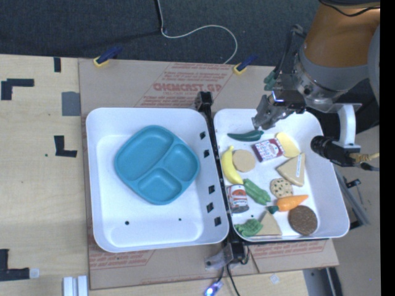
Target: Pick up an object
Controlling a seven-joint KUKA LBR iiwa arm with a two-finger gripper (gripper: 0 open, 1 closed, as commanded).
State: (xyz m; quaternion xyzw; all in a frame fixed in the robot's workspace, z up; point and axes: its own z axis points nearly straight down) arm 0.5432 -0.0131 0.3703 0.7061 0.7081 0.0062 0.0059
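Arm [342, 36] enters from the right, grey with orange band, wrist over the right bin's far edge. Left bin [105, 227] holds a blue tray [157, 164] with three compartments, lying tilted near the middle. Right bin [330, 224] holds toy food, crowded.

Gripper [264, 119] hangs over the right bin's far-left corner, just above the green pepper [245, 135]; cannot tell if the fingers are open or closed, nothing visibly between them.

Items in the right bin: banana [230, 166] along the left wall, tan round cookie [244, 160] touching it, purple-label packet [267, 149] just right of that, yellow piece [287, 143] beside the packet. Cheese wedge [292, 170] near the right side. Chip cookie [281, 187] below the wedge, carrot [290, 203] under it, brown round patty [303, 219] at the near right. Green pickle [257, 191] mid-bin, small can [238, 198] by the left wall, sandwich wedge [269, 225] and leafy green [249, 228] at the near edge.
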